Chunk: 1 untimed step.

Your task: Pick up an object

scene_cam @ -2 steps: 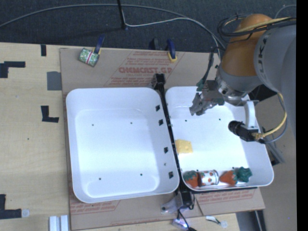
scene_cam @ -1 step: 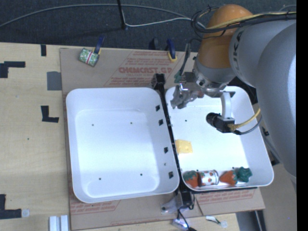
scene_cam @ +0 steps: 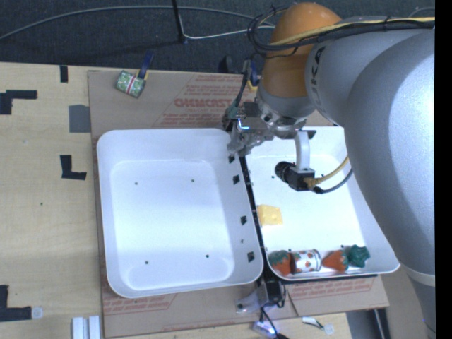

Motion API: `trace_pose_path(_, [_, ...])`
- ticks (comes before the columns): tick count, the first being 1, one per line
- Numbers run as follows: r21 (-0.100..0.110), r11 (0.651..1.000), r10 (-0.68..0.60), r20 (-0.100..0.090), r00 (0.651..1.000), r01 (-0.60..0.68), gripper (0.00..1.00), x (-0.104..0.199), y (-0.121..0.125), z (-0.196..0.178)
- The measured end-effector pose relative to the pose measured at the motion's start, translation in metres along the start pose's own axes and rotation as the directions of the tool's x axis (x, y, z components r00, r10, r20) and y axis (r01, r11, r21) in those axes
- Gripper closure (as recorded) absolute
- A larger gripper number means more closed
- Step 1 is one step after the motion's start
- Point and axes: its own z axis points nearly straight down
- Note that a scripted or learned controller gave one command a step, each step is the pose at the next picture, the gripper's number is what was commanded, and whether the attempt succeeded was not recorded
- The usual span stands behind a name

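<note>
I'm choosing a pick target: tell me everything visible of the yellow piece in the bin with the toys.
The yellow piece is small, pale yellow, flat and roughly square, perhaps foam; finer detail is too small to tell. It lies on the white floor of its bin, near the wall shared with the other bin, apart from the toys along the near edge. Only the bin floor touches it.

We take the flat slab (scene_cam: pixel 269 215) as our mark: it lies in the right bin (scene_cam: pixel 332 217), near that bin's left wall. In front of the slab, along the near wall, a can (scene_cam: pixel 306 261) lies in a row among small toys (scene_cam: pixel 281 261). Left of the slab sits the left bin (scene_cam: pixel 169 210), rims touching. Behind the slab, over those rims, hangs the gripper (scene_cam: pixel 239 141). Far behind and left of the slab, a small box (scene_cam: pixel 131 83) lies on a cardboard sheet (scene_cam: pixel 198 101).
</note>
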Motion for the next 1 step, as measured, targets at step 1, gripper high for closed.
trace_pose_path(1, [0.0,1.0,-0.001,-0.001,1.0,0.001,1.0,0.0517,0.0134,0.0067])
